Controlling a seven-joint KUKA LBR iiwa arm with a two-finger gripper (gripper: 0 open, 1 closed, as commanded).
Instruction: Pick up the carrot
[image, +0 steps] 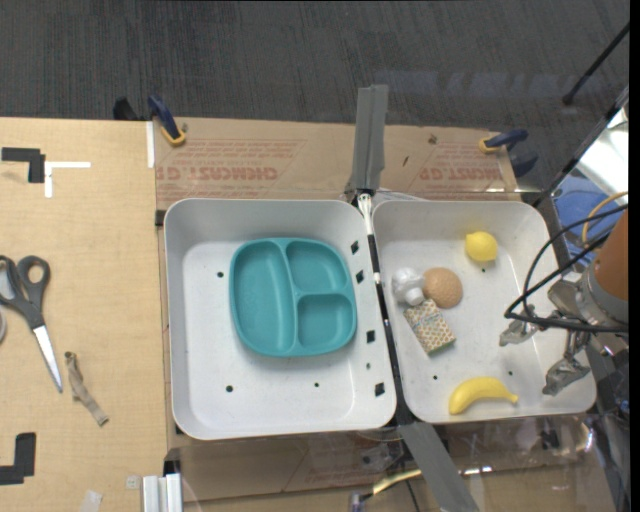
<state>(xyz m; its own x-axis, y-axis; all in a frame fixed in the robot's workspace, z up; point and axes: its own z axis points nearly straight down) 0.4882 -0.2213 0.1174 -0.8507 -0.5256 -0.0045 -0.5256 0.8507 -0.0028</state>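
Scissors (27, 305): lay on the tan board at the far left of the frame, grey handles toward the top, blades pointing down.
Strip (86, 391): a small crumpled greyish scrap lay just below and right of the scissors; what it was could not be told.
Left clamp (166, 120): blue, gripped the cardboard sheet (250, 160) at its upper left corner.
Left bin (190, 320): white and shallow, sat left of centre and touched its neighbour along the middle seam.
Plate (295, 297): teal, with three compartments, lay flat in the upper middle of the left bin.
Right bin (430, 225): white, sat right of centre.
White lump (407, 287): a crumpled pale thing near the right bin's left wall, touching the brown ball.
Brown ball (443, 287): round and tan, sat at the bin's middle.
Patterned block (430, 327): small and tilted, lay just below the white lump.
Lemon (481, 246): yellow, sat in the bin's upper right part.
Banana (482, 394): lay along the bin's lower edge, well apart from the lemon.
Right clamp (504, 141): blue, sat above the right bin.
Gripper (536, 360): hung over the right bin's right side, fingers spread with nothing between them, clear of the banana.
Arm (612, 270): entered at the right edge of the frame, with black cables looped beside it.
Carrot: its place could not be told from this view.
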